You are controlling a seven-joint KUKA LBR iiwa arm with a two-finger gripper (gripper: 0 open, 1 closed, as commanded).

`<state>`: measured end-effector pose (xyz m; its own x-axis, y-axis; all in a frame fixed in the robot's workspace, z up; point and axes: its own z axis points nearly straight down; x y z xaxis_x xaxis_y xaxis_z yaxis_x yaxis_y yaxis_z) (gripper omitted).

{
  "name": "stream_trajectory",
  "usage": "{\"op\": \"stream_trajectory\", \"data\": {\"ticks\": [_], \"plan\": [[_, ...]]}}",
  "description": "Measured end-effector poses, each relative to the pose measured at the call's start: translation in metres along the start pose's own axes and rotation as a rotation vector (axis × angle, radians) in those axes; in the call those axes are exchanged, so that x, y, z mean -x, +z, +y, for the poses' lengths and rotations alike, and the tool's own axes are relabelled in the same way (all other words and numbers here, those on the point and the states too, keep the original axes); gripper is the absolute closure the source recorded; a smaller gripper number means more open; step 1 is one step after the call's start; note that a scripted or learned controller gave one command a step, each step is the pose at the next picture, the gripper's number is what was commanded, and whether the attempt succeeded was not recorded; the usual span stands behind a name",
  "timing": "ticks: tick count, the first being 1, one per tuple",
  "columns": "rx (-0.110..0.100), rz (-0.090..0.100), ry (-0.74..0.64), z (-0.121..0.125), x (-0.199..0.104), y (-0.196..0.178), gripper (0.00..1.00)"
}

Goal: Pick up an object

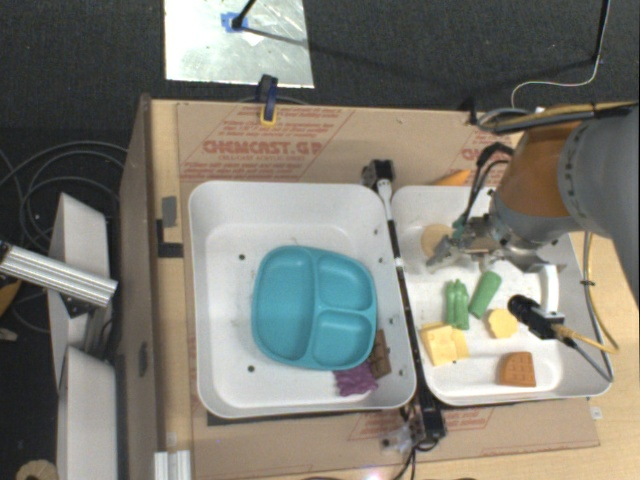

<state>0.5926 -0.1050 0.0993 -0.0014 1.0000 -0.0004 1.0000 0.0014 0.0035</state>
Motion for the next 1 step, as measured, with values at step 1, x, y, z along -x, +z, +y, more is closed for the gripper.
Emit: {"op": "stream_trajectory", "data": {"ticks": [1], "plan": [[-0.008, 0.002, 0.002, -0.0533, -0.0050, 0.0151, 0.00]]}}
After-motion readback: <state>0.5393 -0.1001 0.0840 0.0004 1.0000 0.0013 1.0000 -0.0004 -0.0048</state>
